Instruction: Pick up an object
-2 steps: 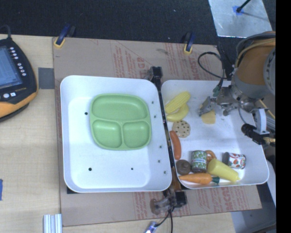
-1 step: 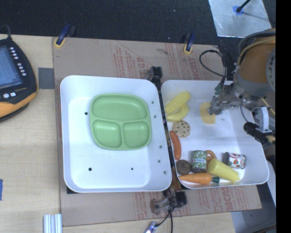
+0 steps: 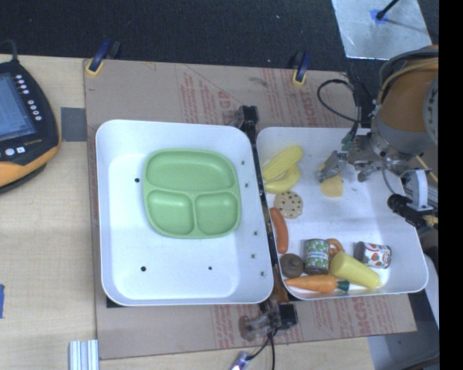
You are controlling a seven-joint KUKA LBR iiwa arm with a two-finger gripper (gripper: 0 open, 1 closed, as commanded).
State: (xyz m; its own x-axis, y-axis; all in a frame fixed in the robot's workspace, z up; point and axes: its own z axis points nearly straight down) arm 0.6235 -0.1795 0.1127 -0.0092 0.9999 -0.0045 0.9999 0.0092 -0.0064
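Note:
My gripper (image 3: 347, 171) hangs low over the back of the right bin (image 3: 370, 216), open, with nothing between its fingers. A small yellow cheese wedge (image 3: 332, 186) lies on the bin floor just under and in front of the left finger (image 3: 329, 168). Along the bin's left side lie a corn cob (image 3: 284, 159), a banana (image 3: 284, 180), a spotted cookie (image 3: 289, 203) and a sausage (image 3: 278, 230). Across the front sit a brown round piece (image 3: 292, 265), a green can (image 3: 316, 256), a carrot (image 3: 315, 285), a yellow pear-like fruit (image 3: 356, 272) and a red-and-white can (image 3: 373, 254).
The left bin (image 3: 112, 214) holds a green divided plate (image 3: 193, 193). A teach pendant (image 3: 11, 133) rests on the bench at far left. Cables and the arm's body (image 3: 405, 106) crowd the right bin's back right corner. Bare floor shows in the right bin's middle.

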